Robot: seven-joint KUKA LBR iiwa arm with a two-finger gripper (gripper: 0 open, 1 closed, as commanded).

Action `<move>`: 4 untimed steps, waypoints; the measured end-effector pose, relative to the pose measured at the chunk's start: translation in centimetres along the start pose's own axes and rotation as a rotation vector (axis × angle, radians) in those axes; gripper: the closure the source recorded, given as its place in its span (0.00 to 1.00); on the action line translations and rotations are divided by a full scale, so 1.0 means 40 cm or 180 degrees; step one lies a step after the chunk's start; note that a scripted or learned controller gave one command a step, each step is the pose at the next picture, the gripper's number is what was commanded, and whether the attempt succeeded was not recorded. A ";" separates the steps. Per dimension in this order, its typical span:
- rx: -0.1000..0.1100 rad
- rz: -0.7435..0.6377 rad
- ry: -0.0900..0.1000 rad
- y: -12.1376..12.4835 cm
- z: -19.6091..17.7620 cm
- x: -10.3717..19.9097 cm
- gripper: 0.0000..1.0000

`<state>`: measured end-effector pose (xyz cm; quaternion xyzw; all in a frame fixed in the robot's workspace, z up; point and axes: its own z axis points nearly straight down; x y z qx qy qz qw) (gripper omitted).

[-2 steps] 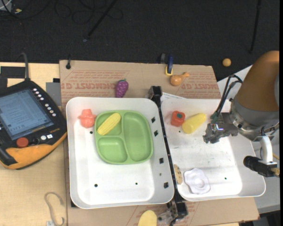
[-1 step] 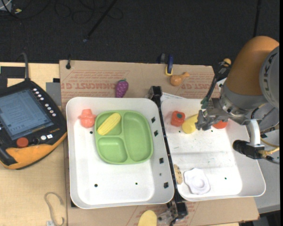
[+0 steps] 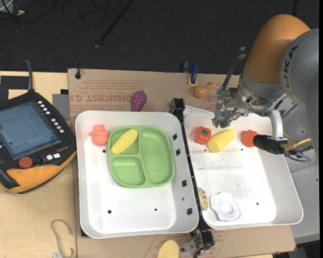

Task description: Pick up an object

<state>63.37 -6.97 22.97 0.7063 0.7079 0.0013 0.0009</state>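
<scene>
Orange and black, the teach pendant (image 3: 21, 138) lies on the table (image 3: 21, 219), far to the left of the gripper (image 3: 224, 121) as you see it from the camera. Closer in, the left bin (image 3: 129, 211) holds a pink toy (image 3: 99, 135) and a green divided plate (image 3: 151, 160), both well to the gripper's left and a little lower in your view. A yellow corn cob (image 3: 124, 141) lies in the plate's upper left compartment. A purple toy (image 3: 139, 100) sits on the cardboard (image 3: 105, 87) behind that bin, left of the gripper and slightly above it.

In the right bin (image 3: 253, 184), a red toy (image 3: 203, 135) lies just below and left of the gripper. A yellow lump (image 3: 222, 140) lies tilted right beneath the gripper, just beside the red toy. The gripper hangs over the back of this bin. You cannot tell how far open it is, or whether it has hold of anything. A white piece (image 3: 225, 207) lies well below it, near the bin's front edge. An orange-red toy (image 3: 249, 138) lies just below and right of the gripper.
</scene>
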 end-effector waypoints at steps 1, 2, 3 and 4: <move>0.0018 0.0007 -0.0002 -0.042 -0.014 -0.011 1.00; 0.0011 -0.0001 -0.0003 -0.013 -0.016 -0.004 1.00; 0.0023 0.0021 -0.0001 -0.052 0.004 0.001 1.00; 0.0014 -0.0007 -0.0004 -0.021 0.031 0.005 1.00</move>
